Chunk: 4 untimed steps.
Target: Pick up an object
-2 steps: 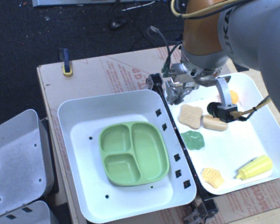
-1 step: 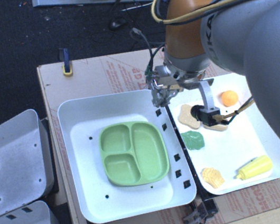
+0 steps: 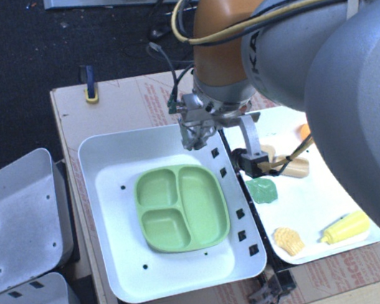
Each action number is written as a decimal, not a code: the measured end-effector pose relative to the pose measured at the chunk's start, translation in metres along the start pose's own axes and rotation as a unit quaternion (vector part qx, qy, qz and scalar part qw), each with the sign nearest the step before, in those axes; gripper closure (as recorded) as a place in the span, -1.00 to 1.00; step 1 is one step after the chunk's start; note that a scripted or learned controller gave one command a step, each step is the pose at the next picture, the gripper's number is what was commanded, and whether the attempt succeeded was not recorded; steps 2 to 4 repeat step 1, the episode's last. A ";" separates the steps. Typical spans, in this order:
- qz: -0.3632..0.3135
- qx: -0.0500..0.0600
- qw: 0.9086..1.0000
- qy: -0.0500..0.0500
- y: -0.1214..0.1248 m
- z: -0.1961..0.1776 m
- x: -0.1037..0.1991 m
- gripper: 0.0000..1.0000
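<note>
My tool (image 3: 197, 137) hangs over the far rim of the left bin (image 3: 111, 198); open or closed, I cannot tell. Green divided plate (image 3: 182, 208) lies just nearside of the tool, apart. Green lump (image 3: 262, 190) and yellow ridged piece (image 3: 288, 241) lie right of the tool, in the right bin (image 3: 308, 199).

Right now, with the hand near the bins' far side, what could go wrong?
The hand hangs close to the wall between the two bins; coming straight down it could strike that wall. The green divided plate lies flat and wide, probably hard to grip. The green piece sits beside that wall, leaving little room.
</note>
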<state>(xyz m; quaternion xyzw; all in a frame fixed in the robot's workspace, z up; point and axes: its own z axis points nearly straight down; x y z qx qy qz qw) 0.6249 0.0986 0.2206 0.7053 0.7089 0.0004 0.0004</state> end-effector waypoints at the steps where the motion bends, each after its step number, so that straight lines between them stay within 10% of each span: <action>1: 0.001 0.000 1.000 0.000 0.000 0.000 -0.002 -1.00; 4: 0.001 0.000 1.000 0.000 0.000 0.000 -0.002 -1.00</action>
